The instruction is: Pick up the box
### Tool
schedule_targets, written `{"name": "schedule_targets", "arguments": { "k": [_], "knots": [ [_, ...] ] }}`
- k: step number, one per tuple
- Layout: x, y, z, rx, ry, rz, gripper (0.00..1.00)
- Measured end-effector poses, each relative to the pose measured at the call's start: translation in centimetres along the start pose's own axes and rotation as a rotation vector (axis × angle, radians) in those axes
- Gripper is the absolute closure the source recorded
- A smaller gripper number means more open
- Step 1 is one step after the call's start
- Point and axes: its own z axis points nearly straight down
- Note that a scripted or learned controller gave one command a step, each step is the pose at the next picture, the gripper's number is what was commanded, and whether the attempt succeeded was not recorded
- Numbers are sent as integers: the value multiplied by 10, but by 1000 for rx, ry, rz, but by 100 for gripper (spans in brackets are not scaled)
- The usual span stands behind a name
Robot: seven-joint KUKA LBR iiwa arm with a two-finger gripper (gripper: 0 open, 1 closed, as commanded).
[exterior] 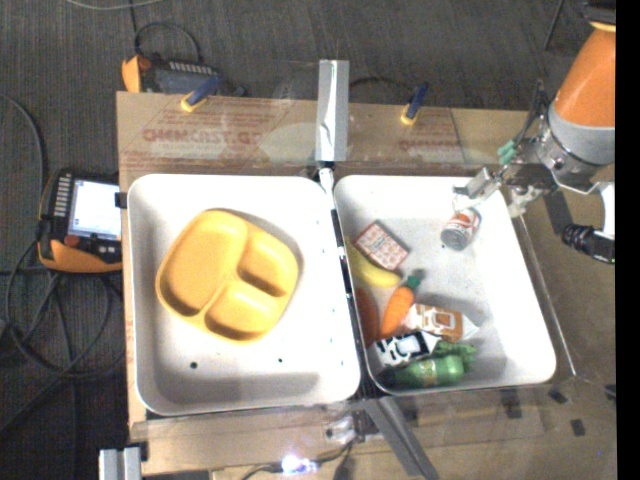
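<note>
Two white bins: left bin [150, 368], right bin [530, 353]. The left bin carries a yellow divided tray [230, 273]. In the right bin: a small box [381, 245] with a red-and-white chequered face and pale edge; a yellow banana [372, 271]; an orange carrot [398, 308] with a green top; a can [460, 228] in silver with a red label; a carton [440, 322] in white and orange; a black-and-white patterned pack [402, 348]; a green bottle [432, 370]. The arm [590, 88] is orange above a grey wrist; the tool [490, 183] is grey with green fittings. The counter [230, 138] is brown board printed with faded red lettering, held by blue-and-yellow clamps [200, 90]. The floor [60, 68] is dark grey.
</note>
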Motion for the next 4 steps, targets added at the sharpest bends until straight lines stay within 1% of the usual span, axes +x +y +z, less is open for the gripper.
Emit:
{"name": "schedule_targets", "arguments": {
  "k": [1, 2, 3, 4],
  "knots": [
    [61, 1, 117, 3, -1, 156, 0],
    [87, 37, 156, -14, 3, 315, 0],
    [100, 6, 65, 1, -4, 505, 0],
    [23, -34, 97, 2, -5, 584, 0]
  ]
}}
